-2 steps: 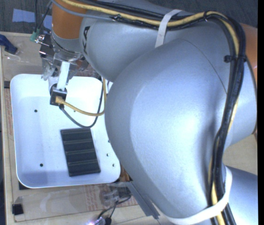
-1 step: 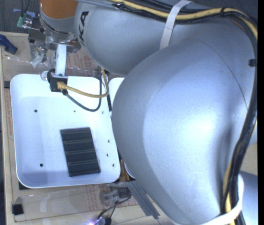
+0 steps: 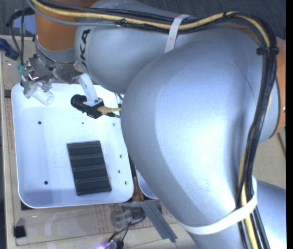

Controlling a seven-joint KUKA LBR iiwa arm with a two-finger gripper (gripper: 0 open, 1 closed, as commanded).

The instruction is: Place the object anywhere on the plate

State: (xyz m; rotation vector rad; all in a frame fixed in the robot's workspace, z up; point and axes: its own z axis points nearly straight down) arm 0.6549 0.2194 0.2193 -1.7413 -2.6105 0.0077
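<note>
One dark ribbed block [image 3: 89, 168] in left bin [image 3: 27, 154]

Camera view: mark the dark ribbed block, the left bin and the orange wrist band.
dark ribbed block [image 3: 89, 167], camera view, middle of its top face.
left bin [image 3: 37, 154], camera view, bare floor left of the block.
orange wrist band [image 3: 58, 22], camera view, its front side.

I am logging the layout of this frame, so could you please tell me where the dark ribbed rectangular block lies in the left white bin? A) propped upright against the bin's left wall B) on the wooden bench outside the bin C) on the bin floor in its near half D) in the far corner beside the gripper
C: the dark ribbed rectangular block lies flat on the floor of the left white bin, in its near half, well apart from the gripper at the far corner.
</note>
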